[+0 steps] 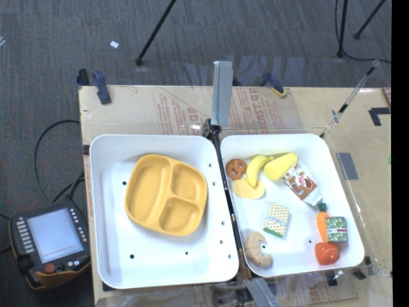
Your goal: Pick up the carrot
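- I am starting at the near edge of the right shallow white bin (342, 171), where a red-orange round toy vegetable (326, 253) is sitting just in front of my target.
- I am looking for the small orange plastic carrot (321, 224), which is lying in the right-hand near corner of that bin, pointing near to far with its green tip at the far end.
- I am treating the small green printed box (337, 229) as the main hazard, since it seems to be touching the carrot's right side.
- I am planning to come straight down and close across the carrot's narrow width, setting one finger in the bare strip to its left.
- I cannot tell whether my hand is open or closed, so I am checking it is wide before descending.
- I am staying clear of the patterned teal carton (277, 219) farther left.
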